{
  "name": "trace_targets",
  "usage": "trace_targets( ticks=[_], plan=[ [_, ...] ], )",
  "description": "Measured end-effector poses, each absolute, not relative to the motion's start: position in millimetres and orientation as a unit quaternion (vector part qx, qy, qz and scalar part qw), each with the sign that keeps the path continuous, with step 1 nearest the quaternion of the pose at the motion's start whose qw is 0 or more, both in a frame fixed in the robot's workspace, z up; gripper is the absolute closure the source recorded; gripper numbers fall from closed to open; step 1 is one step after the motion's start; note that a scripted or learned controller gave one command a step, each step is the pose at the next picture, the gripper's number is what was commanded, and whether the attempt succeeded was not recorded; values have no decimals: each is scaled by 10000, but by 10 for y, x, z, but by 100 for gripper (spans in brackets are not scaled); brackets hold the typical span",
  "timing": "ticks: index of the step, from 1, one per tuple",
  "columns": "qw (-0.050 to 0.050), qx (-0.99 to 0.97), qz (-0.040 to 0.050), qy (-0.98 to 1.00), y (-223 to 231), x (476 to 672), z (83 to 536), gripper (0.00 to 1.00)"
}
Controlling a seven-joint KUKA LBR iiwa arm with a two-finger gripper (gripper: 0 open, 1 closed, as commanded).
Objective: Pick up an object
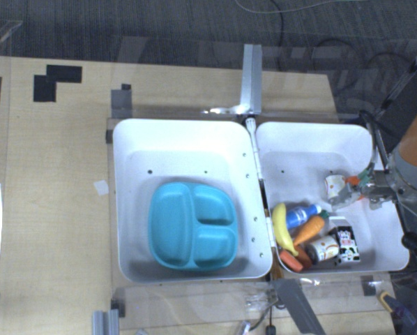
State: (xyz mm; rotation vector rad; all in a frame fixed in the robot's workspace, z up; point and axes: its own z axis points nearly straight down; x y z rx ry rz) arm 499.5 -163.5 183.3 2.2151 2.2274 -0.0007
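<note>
Two white bins sit on a pale wooden bench. Left bin (125, 187) holds a blue divided plate (192, 223). Right bin's (299, 142) near-left corner holds a banana (284, 230), long axis running near-to-far, beside an orange carrot (308, 232). Whether the gripper (348, 190) grasps anything cannot be told.

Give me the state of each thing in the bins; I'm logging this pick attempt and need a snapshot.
Blue divided plastic plate: flat, right side up, alone in the left white bin.
Yellow banana: lying by the right white bin's left wall.
Orange carrot: lying tilted beside the banana.
Blue bottle: on its side.
End effector: low over the right bin, nothing visibly held.
</note>
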Motion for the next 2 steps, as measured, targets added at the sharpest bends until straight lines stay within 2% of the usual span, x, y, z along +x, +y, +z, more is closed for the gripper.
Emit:
trace_targets(
  ticks=[1,2],
  plan=[
    [7,7036,2,7106,-1628,5017,1918,100],
    [25,6520,7,7582,-1591,4937,3003,100]
  ],
)
